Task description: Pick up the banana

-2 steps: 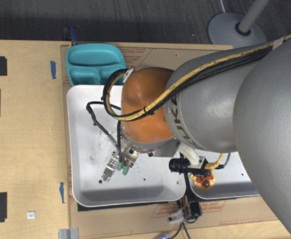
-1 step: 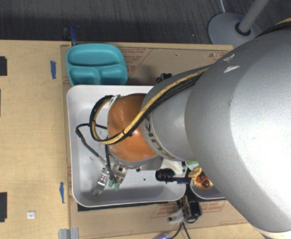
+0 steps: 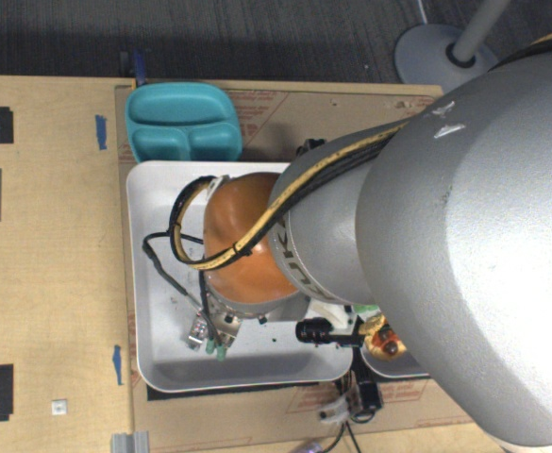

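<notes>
The big grey arm (image 3: 445,253) reaches in from the right and covers most of the left bin (image 3: 148,281), its orange band (image 3: 242,243) over the bin's middle. The gripper (image 3: 209,333) hangs low over the bin's front left floor, seen from above, so I cannot tell how its jaws stand or whether anything is between them. I cannot make out the banana; a teal tray (image 3: 183,121) sits just behind the bin.
</notes>
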